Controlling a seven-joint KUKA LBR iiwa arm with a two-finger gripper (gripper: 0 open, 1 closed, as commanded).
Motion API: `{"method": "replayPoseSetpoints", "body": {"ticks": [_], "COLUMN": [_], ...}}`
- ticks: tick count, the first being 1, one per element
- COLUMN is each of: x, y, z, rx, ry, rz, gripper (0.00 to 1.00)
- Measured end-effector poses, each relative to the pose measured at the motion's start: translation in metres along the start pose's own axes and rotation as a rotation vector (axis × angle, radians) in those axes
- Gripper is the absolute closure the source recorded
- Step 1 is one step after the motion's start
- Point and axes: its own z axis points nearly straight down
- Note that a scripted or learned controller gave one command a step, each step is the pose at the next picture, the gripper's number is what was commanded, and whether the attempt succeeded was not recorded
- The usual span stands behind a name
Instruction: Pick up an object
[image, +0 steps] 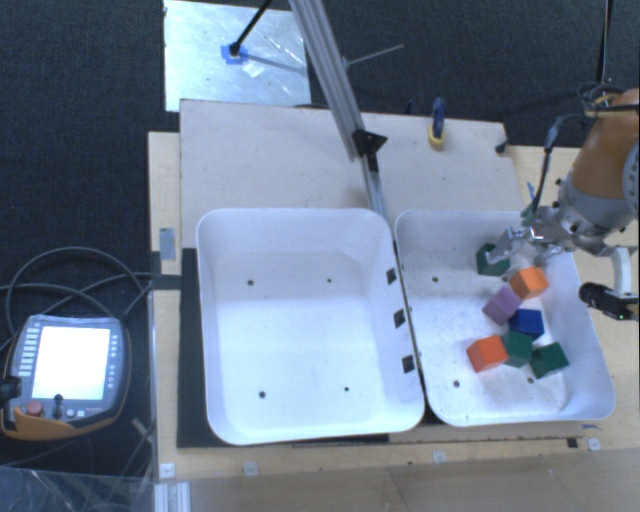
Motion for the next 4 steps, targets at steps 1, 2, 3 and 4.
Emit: {"method": "replayPoseSetpoints", "body": {"ticks": [1,2,3,4], "x": [0.000,0.000,0.000,0.006], "y": [0.001,0.002,0.004,0.009], "z": [0.041,0.028,-0.016,-0.080], "rx": [-0.004,-0.008,-0.008,-0.011], "ry": [-0.001,-0.002,-0.002,-0.002], "rz": [-0.001,-0.003,-0.002,-0.004], "gripper": [0.00,1.00,1.00,1.00]}}
